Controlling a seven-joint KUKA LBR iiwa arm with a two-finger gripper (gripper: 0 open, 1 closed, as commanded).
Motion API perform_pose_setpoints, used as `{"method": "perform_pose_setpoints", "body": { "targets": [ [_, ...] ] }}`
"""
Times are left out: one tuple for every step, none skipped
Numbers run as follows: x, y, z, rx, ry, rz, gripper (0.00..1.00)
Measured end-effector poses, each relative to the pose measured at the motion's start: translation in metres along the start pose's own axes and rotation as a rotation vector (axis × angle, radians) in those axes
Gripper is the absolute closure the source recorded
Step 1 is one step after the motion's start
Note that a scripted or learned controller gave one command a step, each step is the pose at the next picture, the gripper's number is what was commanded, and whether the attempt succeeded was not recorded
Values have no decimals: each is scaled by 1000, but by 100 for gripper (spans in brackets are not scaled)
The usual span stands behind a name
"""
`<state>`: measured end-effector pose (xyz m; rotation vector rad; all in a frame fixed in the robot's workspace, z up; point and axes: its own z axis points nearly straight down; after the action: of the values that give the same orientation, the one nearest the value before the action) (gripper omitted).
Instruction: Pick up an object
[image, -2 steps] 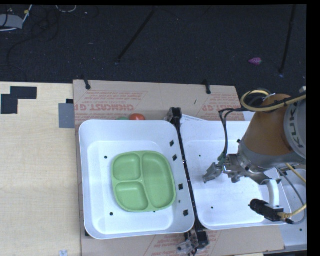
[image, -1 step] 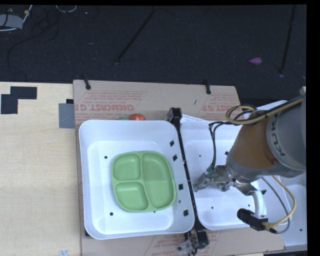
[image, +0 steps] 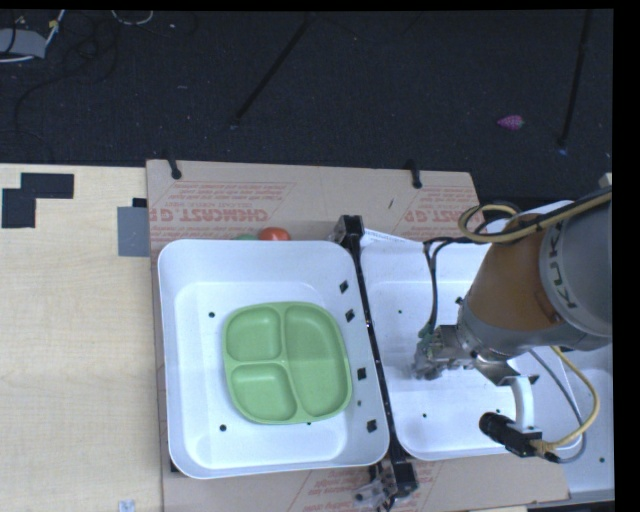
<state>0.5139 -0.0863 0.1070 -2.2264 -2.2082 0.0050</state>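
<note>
The arm (image: 530, 285) reaches in from the right of the frame and hangs low over the right bin (image: 420, 440), its gripper (image: 432, 358) near the bin's floor at centre right. Whether the gripper is apart or together, I cannot tell; nothing can be made out in it. The one clear thing to pick is a green divided plate (image: 287, 361) lying flat in the left bin (image: 190, 400), well apart from the gripper. A small red object (image: 274, 235) sits just behind that bin. The pick looks not yet done.
</note>
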Motion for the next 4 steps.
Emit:
{"method": "perform_pose_setpoints", "body": {
  "targets": [
    [-1, -3, -42, -5, -1, -3, 100],
    [-1, -3, -94, -9, -2, -8, 100],
    [56, -1, -109, -5, 0, -12, 100],
    [106, 1, -102, -1, 0, -12, 100]
  ]
}}
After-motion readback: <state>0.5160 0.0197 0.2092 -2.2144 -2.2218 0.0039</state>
